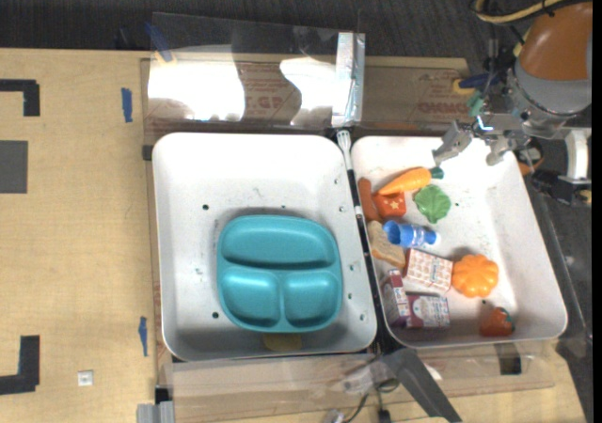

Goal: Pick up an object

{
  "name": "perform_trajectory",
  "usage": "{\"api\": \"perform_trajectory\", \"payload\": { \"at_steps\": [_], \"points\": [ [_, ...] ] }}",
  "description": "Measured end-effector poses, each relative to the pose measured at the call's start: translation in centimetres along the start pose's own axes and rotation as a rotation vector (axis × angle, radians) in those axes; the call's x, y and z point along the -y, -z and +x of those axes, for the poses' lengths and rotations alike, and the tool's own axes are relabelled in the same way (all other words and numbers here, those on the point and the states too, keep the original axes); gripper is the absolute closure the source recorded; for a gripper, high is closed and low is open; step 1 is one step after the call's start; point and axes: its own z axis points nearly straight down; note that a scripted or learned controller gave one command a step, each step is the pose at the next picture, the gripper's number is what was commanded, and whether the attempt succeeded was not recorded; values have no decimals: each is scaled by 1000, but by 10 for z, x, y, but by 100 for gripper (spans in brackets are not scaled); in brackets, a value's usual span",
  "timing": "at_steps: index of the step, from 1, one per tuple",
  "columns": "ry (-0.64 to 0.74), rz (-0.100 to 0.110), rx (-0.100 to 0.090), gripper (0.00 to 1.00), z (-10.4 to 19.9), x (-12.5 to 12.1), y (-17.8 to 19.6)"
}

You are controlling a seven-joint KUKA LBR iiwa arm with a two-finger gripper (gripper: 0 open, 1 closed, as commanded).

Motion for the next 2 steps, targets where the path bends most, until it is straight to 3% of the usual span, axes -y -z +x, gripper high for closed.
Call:
{"api": "perform_trajectory", "payload": {
  "at_steps": [1, 2],
  "points": [
    [50, 5, 0, 0, 22, 13, -108],
    [20, -18, 1, 0, 31, 0, -128]
  ]
}}
